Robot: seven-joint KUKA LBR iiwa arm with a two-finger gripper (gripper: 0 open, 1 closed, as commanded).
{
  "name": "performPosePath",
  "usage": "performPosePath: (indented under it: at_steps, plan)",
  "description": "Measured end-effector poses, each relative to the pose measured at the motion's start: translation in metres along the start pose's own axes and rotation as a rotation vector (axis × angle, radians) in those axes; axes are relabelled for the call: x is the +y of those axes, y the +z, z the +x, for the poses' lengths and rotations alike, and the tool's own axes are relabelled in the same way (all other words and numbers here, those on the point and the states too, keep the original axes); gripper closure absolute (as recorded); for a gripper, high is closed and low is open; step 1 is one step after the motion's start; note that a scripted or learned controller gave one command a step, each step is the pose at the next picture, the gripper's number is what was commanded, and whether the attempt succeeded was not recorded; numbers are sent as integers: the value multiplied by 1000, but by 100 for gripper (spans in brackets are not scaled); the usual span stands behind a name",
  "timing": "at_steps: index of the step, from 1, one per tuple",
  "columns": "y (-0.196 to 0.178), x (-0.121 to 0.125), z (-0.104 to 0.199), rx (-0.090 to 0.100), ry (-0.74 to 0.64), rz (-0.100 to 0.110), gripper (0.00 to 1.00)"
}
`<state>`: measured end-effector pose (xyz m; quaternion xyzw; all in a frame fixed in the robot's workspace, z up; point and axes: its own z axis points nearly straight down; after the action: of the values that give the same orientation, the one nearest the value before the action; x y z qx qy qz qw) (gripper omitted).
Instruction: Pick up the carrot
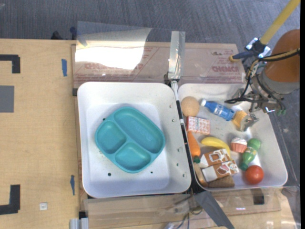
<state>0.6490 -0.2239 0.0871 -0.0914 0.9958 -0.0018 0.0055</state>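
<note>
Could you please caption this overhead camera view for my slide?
KUKA arm's hand hovers over the right bin; the carrot lies along its left wall; a teal divided plate sits in the left bin.

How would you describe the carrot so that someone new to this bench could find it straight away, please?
Look in the right white bin, along its left wall next to the divider. The carrot lies there lengthwise, below the small red-and-white box and left of the banana. It is the only long, slim orange piece, with a green tip at its near end.

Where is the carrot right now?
The carrot lies in the right bin, along its left wall, below the pink box and left of the banana.
</note>
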Motion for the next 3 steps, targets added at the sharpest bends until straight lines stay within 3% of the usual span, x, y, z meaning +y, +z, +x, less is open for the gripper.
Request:
performPosePath:
  at_steps: [1, 2, 3]
  plan:
    - [0, 30, 5, 6, -56, -6, 0]
    - [-13, 30, 3, -4, -55, -1, 100]
    - [-95, 3, 16, -3, -803, 0, 100]
